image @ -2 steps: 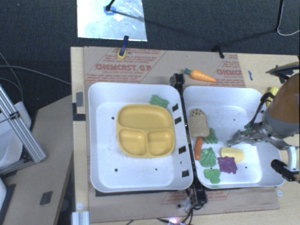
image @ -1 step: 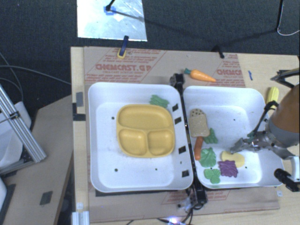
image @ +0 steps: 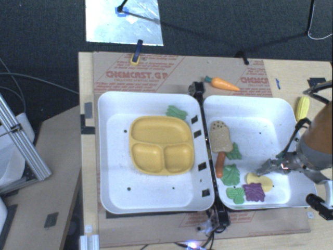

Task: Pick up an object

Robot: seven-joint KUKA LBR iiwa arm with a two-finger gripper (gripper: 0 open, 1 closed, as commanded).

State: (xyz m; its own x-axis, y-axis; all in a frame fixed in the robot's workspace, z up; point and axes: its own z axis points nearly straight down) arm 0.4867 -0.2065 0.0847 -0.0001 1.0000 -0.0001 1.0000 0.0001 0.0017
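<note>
My gripper (image: 266, 167) hangs low over the right bin (image: 250, 111), near its front right part, with the grey arm (image: 315, 150) coming in from the right. Just below its tip lie a yellow piece (image: 261, 181) and a purple bunch of grapes (image: 254, 192). Further left in the same bin are a brown ice-cream bar (image: 219, 137), a red sausage (image: 220, 164) and three green leafy pieces (image: 230, 175). Nothing shows held in the gripper.
The left bin (image: 112, 139) holds a yellow divided plate (image: 160, 144) and a green leaf (image: 177, 111). On the cardboard behind the bins lie a carrot (image: 223, 84) and a blue and yellow tool (image: 136, 53). A corn cob (image: 302, 108) rests by the right bin's far right corner.
</note>
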